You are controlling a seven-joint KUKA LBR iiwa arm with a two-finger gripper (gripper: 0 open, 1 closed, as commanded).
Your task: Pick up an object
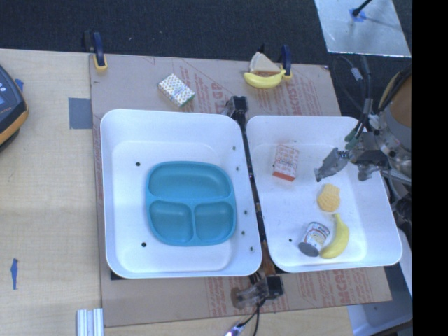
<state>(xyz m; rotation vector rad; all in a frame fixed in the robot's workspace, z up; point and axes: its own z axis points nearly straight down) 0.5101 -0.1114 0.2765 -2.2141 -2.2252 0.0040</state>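
Two white bins sit side by side on my bench: the left bin (112,187) holds a blue divided plate (190,203), and the right bin (392,247) holds everything I could pick. From my camera I see the gripper (348,166) over the right bin's upper right part, with its two dark fingers spread apart and nothing between them.

Just below the gripper lies a small yellow lumpy fruit, perhaps a lemon (328,197), apart from the fingers. Below that, a banana (338,238) rests near the bin's front edge; its long axis runs roughly up and down the view with a slight curve, its upper tip pointing toward the lemon and its lower end bending left. A small can (314,238) lies tipped on its side, touching the banana's left flank, its dark end facing the lower left. A small white and red box (285,162) lies flat in the upper left part of the same bin, well apart from the gripper, its long axis nearly vertical in the view.

Outside the bins, on the cardboard behind them, I see a patterned box (176,89) and a second banana (263,80).
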